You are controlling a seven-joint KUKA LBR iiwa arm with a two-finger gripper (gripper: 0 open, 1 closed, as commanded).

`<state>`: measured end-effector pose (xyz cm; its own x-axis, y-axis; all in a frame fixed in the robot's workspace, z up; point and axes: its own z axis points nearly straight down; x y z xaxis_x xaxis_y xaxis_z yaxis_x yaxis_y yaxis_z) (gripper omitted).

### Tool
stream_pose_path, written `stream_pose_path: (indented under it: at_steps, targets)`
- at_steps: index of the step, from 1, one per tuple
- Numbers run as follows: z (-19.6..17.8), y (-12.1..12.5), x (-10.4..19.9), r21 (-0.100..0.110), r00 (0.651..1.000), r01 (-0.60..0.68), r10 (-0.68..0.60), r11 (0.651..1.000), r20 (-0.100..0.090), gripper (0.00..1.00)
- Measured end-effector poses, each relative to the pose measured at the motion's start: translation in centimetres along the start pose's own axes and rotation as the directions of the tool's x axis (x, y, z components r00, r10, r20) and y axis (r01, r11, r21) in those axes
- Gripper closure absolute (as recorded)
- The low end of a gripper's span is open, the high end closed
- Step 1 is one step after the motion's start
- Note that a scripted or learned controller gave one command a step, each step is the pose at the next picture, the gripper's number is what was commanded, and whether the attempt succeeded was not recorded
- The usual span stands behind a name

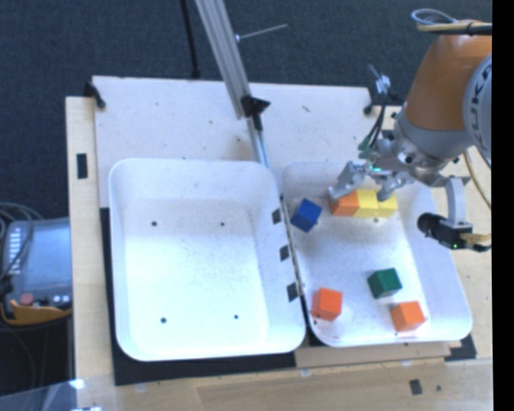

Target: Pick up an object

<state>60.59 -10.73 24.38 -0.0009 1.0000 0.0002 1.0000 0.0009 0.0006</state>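
three orange blocks (327,302), one blue (306,215), one green (383,282)

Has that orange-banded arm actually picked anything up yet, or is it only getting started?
Done: the arm has reached the right white bin. In hand: its pincer sits low over the adjoining orange block and yellow block; a grip isn't clear. Left: lifting one. The other blocks lie untouched.

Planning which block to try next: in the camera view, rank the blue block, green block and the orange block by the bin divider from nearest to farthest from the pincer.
From the pincer:
1. Blue block, to its left.
2. Green block, below it, mid-bin.
3. Orange block, lower left by the divider.
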Motion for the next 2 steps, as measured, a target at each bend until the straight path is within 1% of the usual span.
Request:
stream_pose_path:
  at_steps: [1,2]
  targets:
    - [6.1,0.5,0.2,0.007,1.000,-0.003,0.003,1.000,0.001,0.00]
    - [10.5,0.4,0.6,0.005,1.000,-0.006,0.006,1.000,0.001,0.00]
